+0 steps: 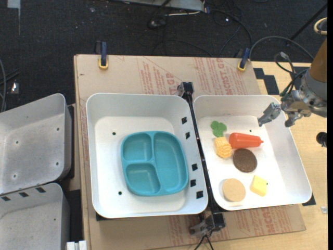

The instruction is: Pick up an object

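Gripper point(279, 114), fingers apart and holding nothing, hangs over the right bin point(301, 160); nearest, at eight o'clock, the carrot point(244, 140) lies left-right.

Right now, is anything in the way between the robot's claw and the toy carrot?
Nothing visible is. The gripper hangs over the right bin's upper right part, and the orange carrot lies lower left of it with bare white floor between. The corn and green piece lie beyond the carrot.
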Motion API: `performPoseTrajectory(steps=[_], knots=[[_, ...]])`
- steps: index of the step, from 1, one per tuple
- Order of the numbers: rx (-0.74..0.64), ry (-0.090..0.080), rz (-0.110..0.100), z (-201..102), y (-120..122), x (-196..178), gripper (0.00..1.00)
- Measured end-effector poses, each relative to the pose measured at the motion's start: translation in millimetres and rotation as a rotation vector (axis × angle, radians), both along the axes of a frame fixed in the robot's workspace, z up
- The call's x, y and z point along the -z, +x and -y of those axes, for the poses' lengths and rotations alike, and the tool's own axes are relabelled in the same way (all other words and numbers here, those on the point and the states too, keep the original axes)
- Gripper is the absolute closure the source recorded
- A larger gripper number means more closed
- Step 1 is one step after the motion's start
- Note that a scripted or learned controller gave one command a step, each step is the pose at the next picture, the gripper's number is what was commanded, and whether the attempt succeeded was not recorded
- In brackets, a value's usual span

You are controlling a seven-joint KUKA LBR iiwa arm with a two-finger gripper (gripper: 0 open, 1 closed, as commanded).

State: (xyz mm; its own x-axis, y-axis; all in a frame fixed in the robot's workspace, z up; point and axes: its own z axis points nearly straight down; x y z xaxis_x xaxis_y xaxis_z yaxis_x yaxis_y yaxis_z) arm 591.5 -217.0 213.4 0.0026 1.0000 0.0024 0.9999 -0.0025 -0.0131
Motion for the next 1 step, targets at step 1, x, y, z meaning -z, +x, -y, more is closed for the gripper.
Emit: performPoseTrajectory(steps=[1], knots=[[-0.004,-0.003,0.014,-0.9,3.0,-8.8,0.00]])
